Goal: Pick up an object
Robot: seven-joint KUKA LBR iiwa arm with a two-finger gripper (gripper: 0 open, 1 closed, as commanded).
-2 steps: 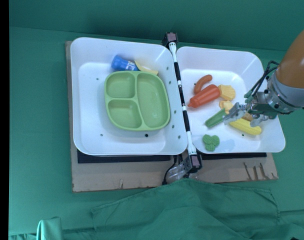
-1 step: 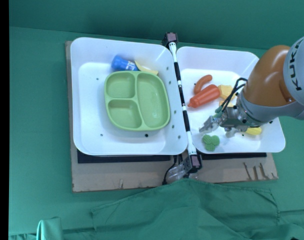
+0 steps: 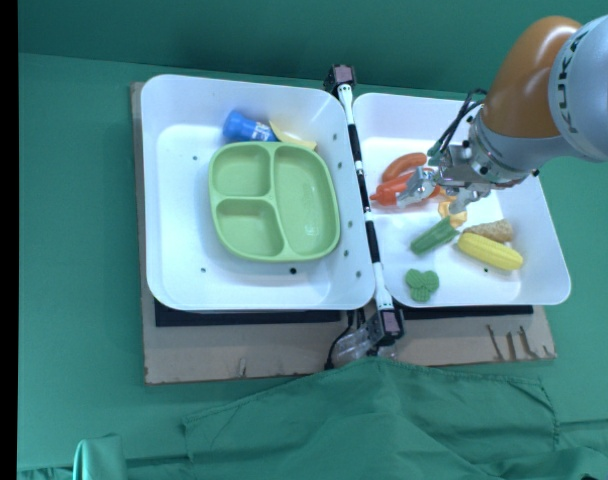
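Green broccoli (image 3: 421,284): near front edge of right bin (image 3: 544,290).
Yellow corn (image 3: 490,252): just behind it (easy target).
Gripper (image 3: 416,190): low over red-orange pieces (image 3: 399,173) toward bin's back-left; finger state unclear.
Advice: centre on one piece before closing.

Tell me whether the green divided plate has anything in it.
Empty. The green divided plate lies flat in the left bin, and all three compartments show bare green.

Glossy white plastic bins (image 3: 184,278); smooth matt-green plastic divided plate (image 3: 274,200); rough brown cardboard (image 3: 234,363) beneath; soft, creased green cloth (image 3: 384,423) over the counter.
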